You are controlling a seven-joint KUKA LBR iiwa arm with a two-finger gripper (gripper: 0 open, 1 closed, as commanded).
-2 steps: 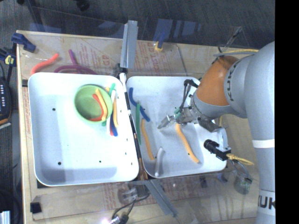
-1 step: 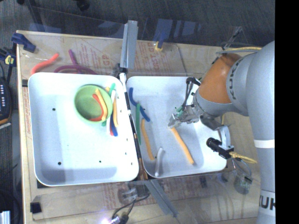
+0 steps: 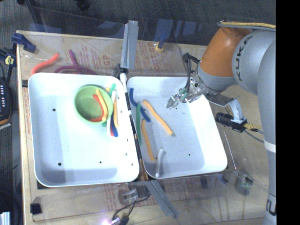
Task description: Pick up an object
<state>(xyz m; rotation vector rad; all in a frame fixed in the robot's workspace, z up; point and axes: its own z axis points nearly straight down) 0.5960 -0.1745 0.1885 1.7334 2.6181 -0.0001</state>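
Note:
My gripper [image 3: 172, 102] hangs over the upper middle of the right bin [image 3: 211, 139], with nothing visible between its fingers. Just left of and below it lies a long orange strip [image 3: 158, 118], slanting down to the right. A blue curved piece [image 3: 136, 105] and a second orange strip [image 3: 147, 142] lie along the bin's left wall. A grey stick [image 3: 159, 162] rests near the front wall. In the left bin [image 3: 51, 149] a green bowl [image 3: 89, 104] holds red and yellow strips [image 3: 101, 103], with more coloured strips [image 3: 114, 118] beside it.
A metal divider bar [image 3: 129, 43] stands behind the two bins. An orange piece [image 3: 44, 63] and a purple loop [image 3: 75, 69] lie on the bench behind the left bin. The grey arm [image 3: 248, 46] fills the upper right.

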